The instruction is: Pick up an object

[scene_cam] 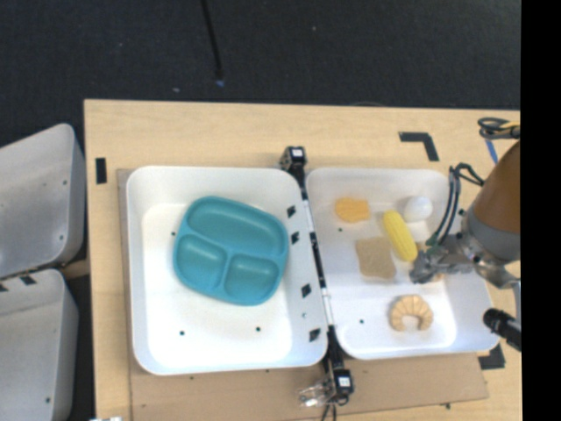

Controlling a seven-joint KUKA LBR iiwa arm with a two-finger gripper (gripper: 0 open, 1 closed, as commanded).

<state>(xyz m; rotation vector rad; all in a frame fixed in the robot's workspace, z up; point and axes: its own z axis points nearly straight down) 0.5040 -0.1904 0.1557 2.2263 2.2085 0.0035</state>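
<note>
**Mia:** Dark floor goes all around a light wood table [219, 134]. Two white bins sit on it, side by side. What is in the left bin [158, 323]?

**Ben:** A blue plate [231, 251] with three parts. It lies flat in the middle of that bin.

**Mia:** And the right bin [368, 340]?

**Ben:** Lots of toy food. An orange round piece [352, 210] is near the top. A white ball [417, 206] is to its right, near the top corner. A yellow corn cob [400, 235] lies slanted under them. A tan square, like bread [376, 258], is just beside the corn, on its left. A croissant [411, 312] sits lower down, apart from the rest.

**Mia:** Where is the robot arm [500, 209]?

**Ben:** It comes in from the right. The gripper [429, 266] is low in the right bin, just right of the bread and near the bottom end of the corn. The croissant is below it.

**Mia:** Are the fingers apart or together?

**Ben:** I cannot tell. That part looks dark and blurry. I see nothing held between them.

**Mia:** What are the grey things on the far left?

**Ben:** Two pale grey panels [35, 200], off the table.
</note>
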